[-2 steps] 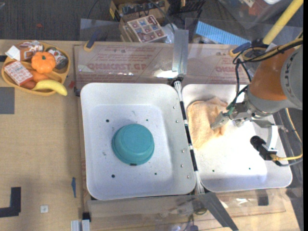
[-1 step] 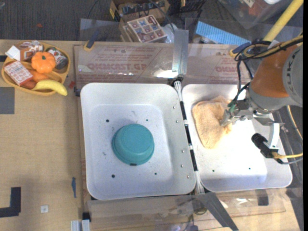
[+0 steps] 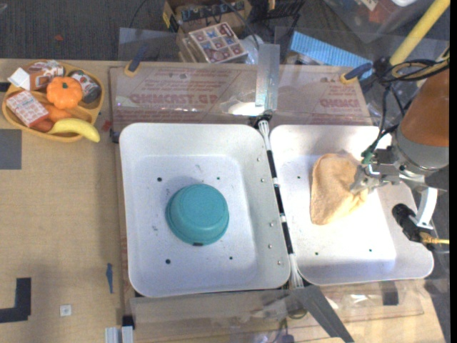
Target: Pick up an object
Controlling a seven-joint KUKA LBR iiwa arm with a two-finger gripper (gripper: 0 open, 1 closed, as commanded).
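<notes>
**Ana:** Cluttered floor behind, wooden tabletop [image 3: 57, 220] in front, carrying two shallow white plastic bins side by side. What worries you here?

**Ben:** The tan, floppy, flatbread-shaped soft object [image 3: 333, 189] lying in the right bin [image 3: 371, 263]. The end effector [image 3: 362, 181] is down at its right edge, touching or nearly touching it, but I cannot tell whether it is spread apart or pinched together, and nothing shows the thing caught in it.

**Ana:** So the risk is a miss?

**Ben:** I'd judge so. A limp, flat piece gives little to bite on; a pinch at the very edge could catch only a fold, which might slip free on the lift. Or it could simply push the piece across the smooth bin floor.

**Ana:** And the other bin?

**Ben:** The left bin [image 3: 136, 263] holds a teal round bowl, upside down [image 3: 198, 214], well apart from the arm. No danger of a collision there. The dangling cables [image 3: 389, 98] near the grey arm's orange-banded wrist [image 3: 428, 127] could snag if it swings wide, though that's a guess.

**Ana:** Any writing to read?

**Ben:** Reddish lettering on the clear plastic sheets [image 3: 186, 98] behind the bins, too blurred to make out. A patterned cardboard box [image 3: 214, 41] beyond has printing I can't read either. The yellow dish of toy food [image 3: 50, 102], with an orange pumpkin and a banana, holds small printed packets, illegible too.
</notes>
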